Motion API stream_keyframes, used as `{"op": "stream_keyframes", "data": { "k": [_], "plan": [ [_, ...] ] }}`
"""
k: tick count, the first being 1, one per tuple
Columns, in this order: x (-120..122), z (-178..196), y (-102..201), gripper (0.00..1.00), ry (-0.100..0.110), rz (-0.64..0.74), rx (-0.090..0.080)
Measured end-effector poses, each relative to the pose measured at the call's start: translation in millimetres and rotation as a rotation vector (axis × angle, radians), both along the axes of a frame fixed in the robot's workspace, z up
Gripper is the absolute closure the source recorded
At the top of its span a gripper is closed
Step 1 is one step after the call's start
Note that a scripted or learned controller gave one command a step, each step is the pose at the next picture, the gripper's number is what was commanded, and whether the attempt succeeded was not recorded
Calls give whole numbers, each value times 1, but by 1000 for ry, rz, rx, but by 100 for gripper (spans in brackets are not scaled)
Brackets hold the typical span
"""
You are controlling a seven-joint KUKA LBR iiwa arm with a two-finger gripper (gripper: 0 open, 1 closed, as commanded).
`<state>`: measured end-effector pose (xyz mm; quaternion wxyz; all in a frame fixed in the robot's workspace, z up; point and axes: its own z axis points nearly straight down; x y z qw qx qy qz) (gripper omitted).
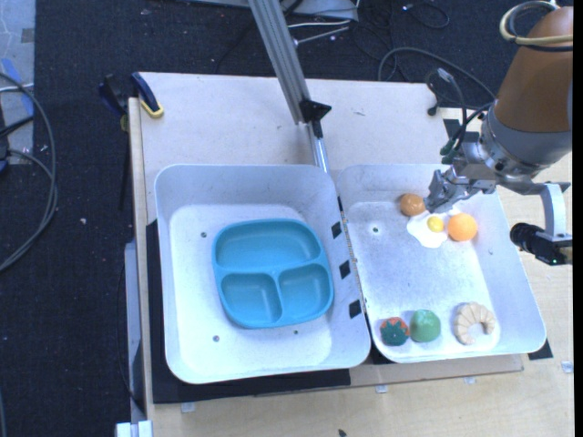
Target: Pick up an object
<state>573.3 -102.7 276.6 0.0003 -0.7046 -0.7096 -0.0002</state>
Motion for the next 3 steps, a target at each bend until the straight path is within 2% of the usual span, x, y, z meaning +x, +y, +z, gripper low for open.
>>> {"op": "stream_keyframes", "data": {
  "k": [1,2,3],
  "plan": [
    [2,-14,45,100,1,0,0],
    [-7,-14,103,100,1,1,1],
    [-4,-11,157,100,-1,2,1]
  ]
}}
